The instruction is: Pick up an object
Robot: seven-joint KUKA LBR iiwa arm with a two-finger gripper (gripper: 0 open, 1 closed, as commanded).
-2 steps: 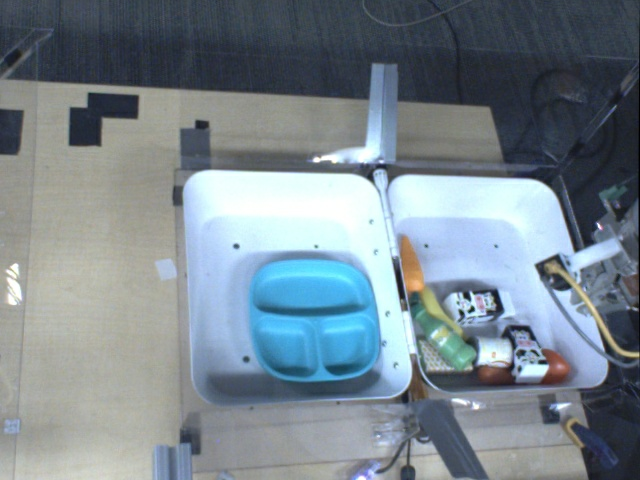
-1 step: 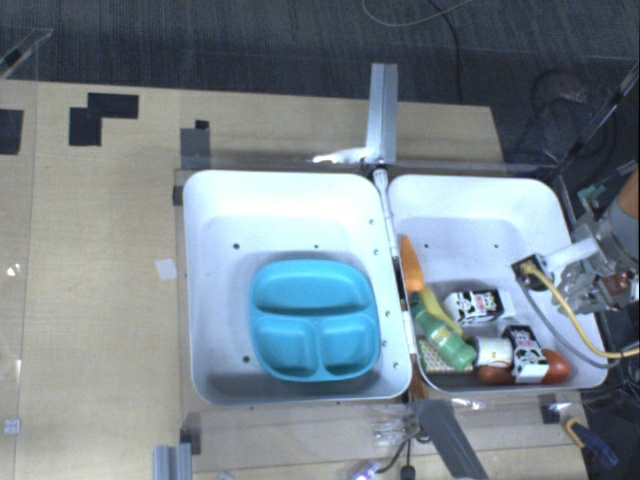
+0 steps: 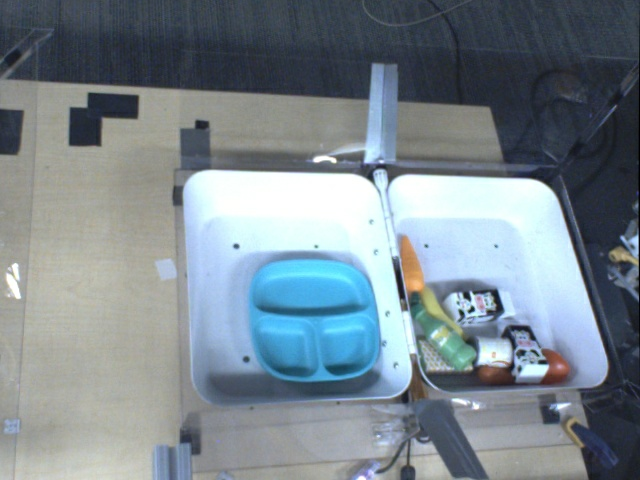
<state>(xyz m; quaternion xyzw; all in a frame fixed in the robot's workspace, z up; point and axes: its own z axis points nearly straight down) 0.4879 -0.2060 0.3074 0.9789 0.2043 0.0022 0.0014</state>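
**Operator:** Dark carpet runs behind the bench (image 3: pixel 90 268), with a cable looped across it, and both bins sit square under my camera. My left bin (image 3: pixel 210 268) carries a blue divided tray (image 3: pixel 315 318) near its front. My right bin (image 3: pixel 520 218) has everything crowded into its front-left corner.

**Colleague:** What is there to pick?

**Operator:** An orange carrot-shaped piece (image 3: pixel 410 263) lying along the dividing wall, its long axis running front to back. Below it lies a green bottle (image 3: pixel 448 340), slanting toward the front right. Beside those are two small cartons with cow markings (image 3: pixel 478 306) and something red (image 3: pixel 555 368) at the front rim.

**Colleague:** And the gripper?

**Operator:** I cannot tell its state from here, so I won't guess. My arm enters from the right, so I judge the pile lies leftward and toward the front of any approach. The carrot hugs the wall; the cartons look freer to grasp.
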